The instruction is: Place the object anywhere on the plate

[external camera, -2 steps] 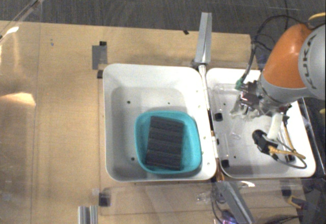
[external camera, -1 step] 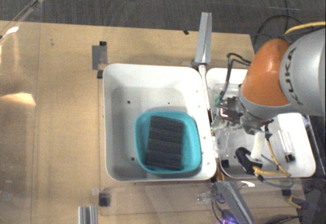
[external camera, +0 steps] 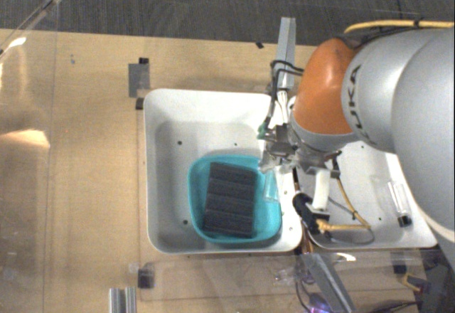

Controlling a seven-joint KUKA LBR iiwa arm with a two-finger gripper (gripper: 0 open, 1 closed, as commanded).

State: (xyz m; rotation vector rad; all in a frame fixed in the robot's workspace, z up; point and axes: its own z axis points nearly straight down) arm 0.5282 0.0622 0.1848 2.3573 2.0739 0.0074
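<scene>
A turquoise plate [external camera: 201, 175] lies in the front part of the left bin [external camera: 165, 162]. A dark grey ridged block [external camera: 231, 199] rests flat on the plate, a little left of its middle. My gripper [external camera: 273, 175] hangs over the plate's right rim, just right of the block and apart from it. The arm's orange band and grey wrist cover the divide between the two bins.
The right bin [external camera: 370, 169] holds a small clear item with a dark tip [external camera: 399, 206] near its right side. Cables loop over that bin's front-left corner [external camera: 334, 227]. A grey post [external camera: 286, 38] stands behind the bins.
</scene>
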